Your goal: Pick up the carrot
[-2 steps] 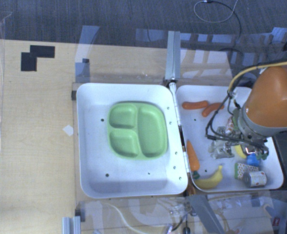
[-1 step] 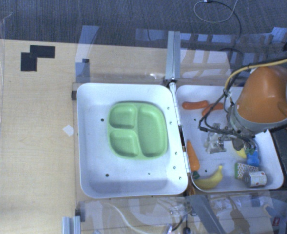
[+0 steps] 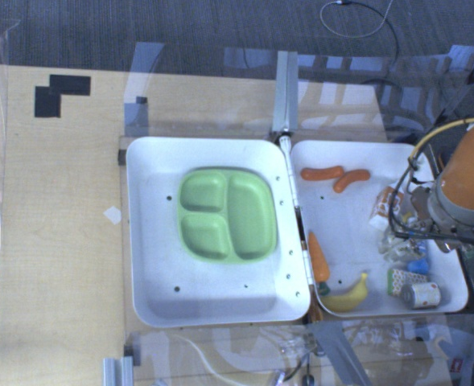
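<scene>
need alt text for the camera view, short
A carrot lies along the right bin's left wall, just above a banana, while the robot arm hangs over that bin's right side. The left bin holds a green divided plate.

A robotics lab: a pale wooden surface (image 3: 51,240) carries two white bins (image 3: 212,304) fenced by clear acrylic panels (image 3: 144,87), black marker patches (image 3: 59,93) at upper left, grey carpet (image 3: 180,10) beyond, and a loose cable (image 3: 357,14) trailing at the top.
</scene>
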